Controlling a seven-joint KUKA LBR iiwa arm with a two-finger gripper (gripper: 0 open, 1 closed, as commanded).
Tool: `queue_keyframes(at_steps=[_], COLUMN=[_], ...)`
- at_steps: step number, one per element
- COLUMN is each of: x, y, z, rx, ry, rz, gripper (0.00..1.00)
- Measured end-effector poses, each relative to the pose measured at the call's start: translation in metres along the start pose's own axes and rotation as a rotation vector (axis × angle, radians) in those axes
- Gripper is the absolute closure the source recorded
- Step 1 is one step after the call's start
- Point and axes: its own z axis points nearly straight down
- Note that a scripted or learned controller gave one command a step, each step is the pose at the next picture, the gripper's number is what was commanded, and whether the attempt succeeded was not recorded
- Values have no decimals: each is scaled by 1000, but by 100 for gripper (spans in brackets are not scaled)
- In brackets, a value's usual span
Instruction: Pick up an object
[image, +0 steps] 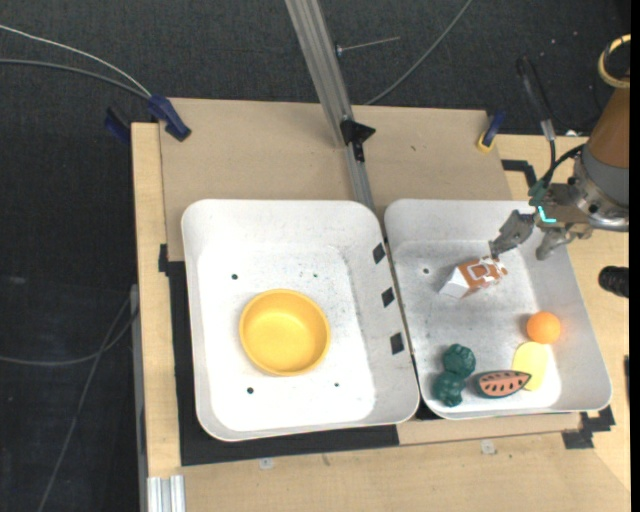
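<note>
Left bin (210, 240): we note a yellow bowl (285, 331) at centre. Right bin (420, 230): green toy (454, 374), watermelon slice (501, 382), yellow piece (535, 362), orange ball (543, 326) lower right; small white-and-orange box (473, 277) upper centre. Gripper (530, 238) hovers open just right of the box, holding nothing.

bowl (285, 331) in left bin (215, 240), carton (473, 277), ball (543, 326), watermelon slice (502, 382) in right bin (420, 228)

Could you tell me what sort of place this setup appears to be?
Probably a robotics lab's pick-up test bench: a wooden bench bearing two white bins, toy food such as a watermelon slice, and a gripper above them.
</note>
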Motion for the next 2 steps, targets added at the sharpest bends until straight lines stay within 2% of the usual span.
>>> queue_keyframes(at_steps=[1, 2], x=[0, -3], y=[1, -7], z=[-2, 44], rx=[-5, 2], ry=[-1, 0], rz=[0, 1], gripper=[0, 0])
